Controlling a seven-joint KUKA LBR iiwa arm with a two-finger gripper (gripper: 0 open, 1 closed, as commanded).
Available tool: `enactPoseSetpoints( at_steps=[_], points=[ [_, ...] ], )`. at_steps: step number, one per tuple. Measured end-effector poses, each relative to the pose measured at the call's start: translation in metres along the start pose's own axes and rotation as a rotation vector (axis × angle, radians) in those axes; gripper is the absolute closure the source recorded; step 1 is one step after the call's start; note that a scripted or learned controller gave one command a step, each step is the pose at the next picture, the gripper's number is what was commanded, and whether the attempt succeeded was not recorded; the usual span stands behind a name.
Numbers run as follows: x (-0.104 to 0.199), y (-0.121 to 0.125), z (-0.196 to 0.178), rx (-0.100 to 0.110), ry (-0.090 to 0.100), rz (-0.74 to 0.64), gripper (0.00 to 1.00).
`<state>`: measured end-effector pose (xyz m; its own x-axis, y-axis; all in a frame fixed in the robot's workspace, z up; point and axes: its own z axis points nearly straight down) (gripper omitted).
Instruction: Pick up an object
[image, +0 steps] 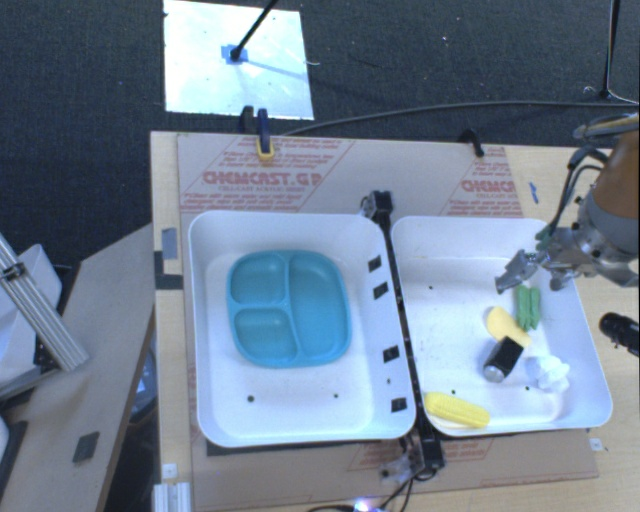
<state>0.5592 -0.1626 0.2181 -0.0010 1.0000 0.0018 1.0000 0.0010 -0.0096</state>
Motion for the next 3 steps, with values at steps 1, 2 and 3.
enactPoseSetpoints(
  at_steps=[1, 2, 3],
  points=[
    [0.000, 0.003, -0.006, -0.011, -0.002, -0.003, 0.00],
    [0.001, -0.002, 0.037, -0.008, -0.002, -0.001, 0.00],
    [-0.008, 0.004, 0.087, -0.008, -0.002, 0.000, 0.00]
  ],
)
